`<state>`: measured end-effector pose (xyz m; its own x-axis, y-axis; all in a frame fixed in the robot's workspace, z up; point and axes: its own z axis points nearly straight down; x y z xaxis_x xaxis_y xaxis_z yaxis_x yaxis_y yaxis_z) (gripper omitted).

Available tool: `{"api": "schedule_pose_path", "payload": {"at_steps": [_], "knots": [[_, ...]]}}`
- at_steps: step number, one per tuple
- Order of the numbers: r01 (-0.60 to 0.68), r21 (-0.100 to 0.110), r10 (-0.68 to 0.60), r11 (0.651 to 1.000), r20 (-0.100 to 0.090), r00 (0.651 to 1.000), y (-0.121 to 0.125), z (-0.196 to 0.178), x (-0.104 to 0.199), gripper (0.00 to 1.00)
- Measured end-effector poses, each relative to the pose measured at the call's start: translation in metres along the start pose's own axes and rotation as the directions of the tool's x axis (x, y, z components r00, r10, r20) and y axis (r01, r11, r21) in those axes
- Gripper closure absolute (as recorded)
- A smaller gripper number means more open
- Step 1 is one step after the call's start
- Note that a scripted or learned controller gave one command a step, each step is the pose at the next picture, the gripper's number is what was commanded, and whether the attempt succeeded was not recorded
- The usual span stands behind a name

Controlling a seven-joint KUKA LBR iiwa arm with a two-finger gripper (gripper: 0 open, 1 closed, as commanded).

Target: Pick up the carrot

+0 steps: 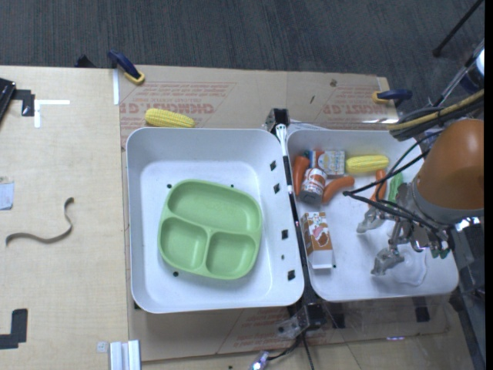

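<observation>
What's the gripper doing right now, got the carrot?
Gripper: open, holding nothing, over the right bin. Carrot lies apart from it, near the bin's far side.

Dark grey carpet floor (231, 18) lies far beyond my table (62, 284); pale wood covers its left; brown cardboard (254, 95) lies under my bins, clamped by blue clips (125, 66).

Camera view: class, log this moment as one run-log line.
pincer: open, holding nothing, over right white bin | slim orange carrot: lying in that bin, untouched | green three-compartment plastic tray: left bin
</observation>
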<state>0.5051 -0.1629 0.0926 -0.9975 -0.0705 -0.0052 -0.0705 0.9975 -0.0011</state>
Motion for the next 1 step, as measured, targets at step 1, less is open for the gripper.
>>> {"api": "schedule_pose_path", "payload": {"at_steps": [1], "knots": [[0.272,-0.002,-0.272,0.962,-0.002,0.962,0.0661,0.0005,0.0156,0.0]]}}
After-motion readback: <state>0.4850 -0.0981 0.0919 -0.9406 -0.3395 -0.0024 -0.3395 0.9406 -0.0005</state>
